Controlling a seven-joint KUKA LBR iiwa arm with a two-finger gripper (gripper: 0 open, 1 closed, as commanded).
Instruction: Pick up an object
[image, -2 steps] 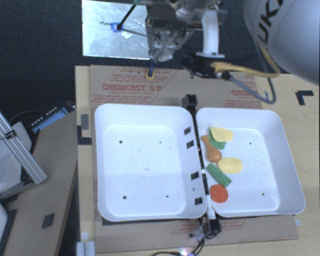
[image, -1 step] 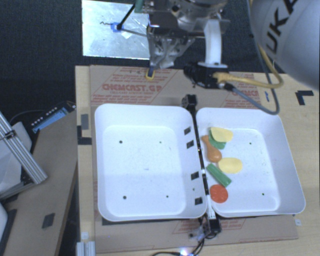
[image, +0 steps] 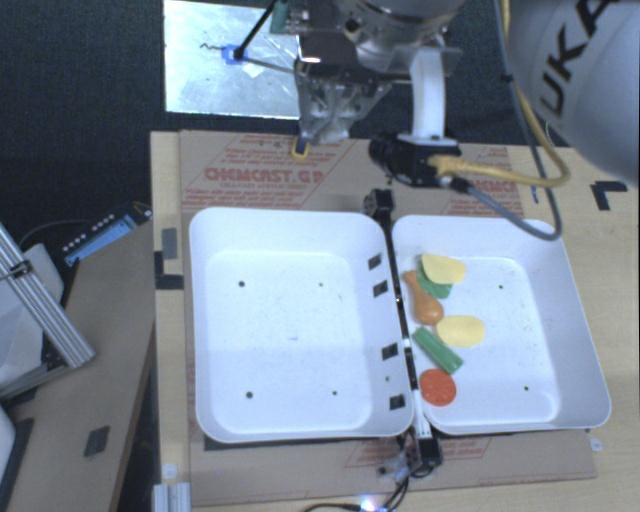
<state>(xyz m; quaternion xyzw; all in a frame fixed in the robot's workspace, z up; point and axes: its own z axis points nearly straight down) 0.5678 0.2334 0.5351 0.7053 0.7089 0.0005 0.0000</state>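
- The worktop holds two flat white bins side by side on a brown board with red writing.
- The left bin is white with a few small dark dots on its floor.
- The right bin has all the toy food in it, bunched up near its left wall.
- At the top of the bunch is a yellow piece. It lies on a green piece.
- An orange carrot-shaped piece sits just to the left of them, tilted.
- Below that is another yellow piece, pale and rounded.
- A green stick-shaped piece lies slanted, touching the pale yellow one.
- At the bottom is a round red piece, just beside the end of the green stick.
- The arm's jaws hang up high at the top, past the far edge of the bins and well apart from the food.
- The jaws point down over the brown board. I cannot tell if they are open or closed, and I see nothing held in them.
- A white part and black and yellow cables sit near the arm, behind the right bin.
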